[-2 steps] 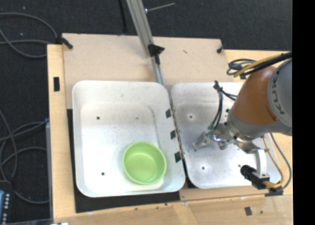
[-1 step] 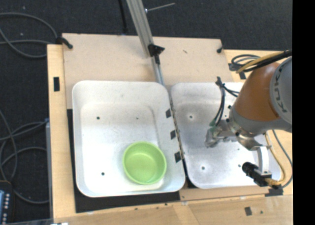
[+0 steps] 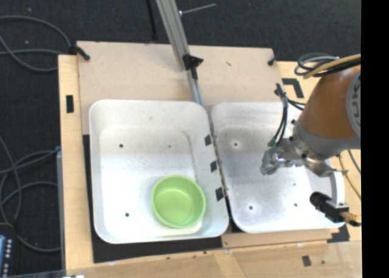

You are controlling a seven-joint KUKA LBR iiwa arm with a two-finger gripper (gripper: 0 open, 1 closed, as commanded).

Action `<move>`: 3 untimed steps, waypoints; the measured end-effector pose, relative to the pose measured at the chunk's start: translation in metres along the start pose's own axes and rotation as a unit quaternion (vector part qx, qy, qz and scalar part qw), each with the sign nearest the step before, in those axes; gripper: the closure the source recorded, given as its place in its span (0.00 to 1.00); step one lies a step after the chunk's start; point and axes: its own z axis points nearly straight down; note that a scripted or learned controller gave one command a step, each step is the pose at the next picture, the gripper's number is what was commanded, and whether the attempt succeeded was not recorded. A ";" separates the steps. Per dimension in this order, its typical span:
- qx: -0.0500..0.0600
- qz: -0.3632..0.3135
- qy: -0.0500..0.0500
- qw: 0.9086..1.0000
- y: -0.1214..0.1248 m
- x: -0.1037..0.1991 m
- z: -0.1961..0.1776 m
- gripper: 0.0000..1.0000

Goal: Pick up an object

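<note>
ITEM: round lime-green plastic bowl point(image 3: 178, 201), upright, near front of left white bin point(image 3: 109, 149) | HANDLING: likely light, rigid, slick; thin rim the best purchase, one finger inside | PINCER point(image 3: 271, 162): over right white bin point(image 3: 243, 143), well apart from bowl; state cannot be told | OBSCURED: fingertips small, blurred, masked by orange-banded wrist point(image 3: 331, 109) | TABLETOP point(image 3: 134, 70): bare board.

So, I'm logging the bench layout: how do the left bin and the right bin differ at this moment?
The left bin holds a green bowl near its front edge; the right bin shows no loose object. The arm's tool hangs over the right bin, while nothing hangs over the left bin. The right bin's floor looks more scuffed and grey than the left bin's. Both are shallow, white, round-cornered, and sit side by side.
</note>
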 end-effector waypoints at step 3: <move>0.002 -0.003 0.002 1.000 -0.003 0.108 -0.060 1.00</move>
